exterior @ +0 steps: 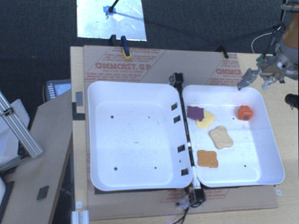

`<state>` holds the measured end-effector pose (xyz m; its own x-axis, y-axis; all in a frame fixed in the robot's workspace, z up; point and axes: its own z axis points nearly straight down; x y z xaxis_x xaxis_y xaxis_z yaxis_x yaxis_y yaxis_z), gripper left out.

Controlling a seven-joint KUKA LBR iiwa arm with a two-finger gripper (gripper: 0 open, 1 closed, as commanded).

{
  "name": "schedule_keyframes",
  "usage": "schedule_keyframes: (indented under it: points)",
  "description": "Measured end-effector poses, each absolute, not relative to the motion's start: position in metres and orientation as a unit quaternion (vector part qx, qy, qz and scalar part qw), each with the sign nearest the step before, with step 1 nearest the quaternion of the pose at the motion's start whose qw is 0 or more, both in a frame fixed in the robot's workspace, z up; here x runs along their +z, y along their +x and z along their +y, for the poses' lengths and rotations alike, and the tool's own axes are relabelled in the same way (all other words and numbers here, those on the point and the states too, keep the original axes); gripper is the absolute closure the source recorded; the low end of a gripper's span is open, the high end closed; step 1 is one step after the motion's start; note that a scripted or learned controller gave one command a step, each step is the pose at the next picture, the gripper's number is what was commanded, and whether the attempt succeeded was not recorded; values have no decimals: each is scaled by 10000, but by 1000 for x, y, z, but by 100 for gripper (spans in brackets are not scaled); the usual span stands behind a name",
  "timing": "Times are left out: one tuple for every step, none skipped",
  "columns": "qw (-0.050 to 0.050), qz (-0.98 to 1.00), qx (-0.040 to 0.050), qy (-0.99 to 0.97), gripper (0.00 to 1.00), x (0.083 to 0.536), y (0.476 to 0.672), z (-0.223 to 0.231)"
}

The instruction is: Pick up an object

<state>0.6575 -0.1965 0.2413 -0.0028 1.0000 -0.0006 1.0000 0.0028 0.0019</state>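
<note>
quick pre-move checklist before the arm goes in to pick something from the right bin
1. Targets present: ok. A purple piece, yellow piece, red-orange piece, beige piece and orange piece lie in the right bin.
2. Gripper free of any object: ok, nothing shows between its fingers.
3. Gripper open: ok, fingers look spread.
4. Gripper over a target: not ok, it hangs above the bin's far right corner, apart from every piece.
5. Target standing alone: not ok for purple and yellow, which touch or overlap; ok for the red-orange piece.
6. Grip height on any piece: cannot tell.
</note>
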Motion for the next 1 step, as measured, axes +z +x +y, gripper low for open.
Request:
schedule_keyframes:
  points:
    - [76,7092,36,7050,0,363,670,-207]
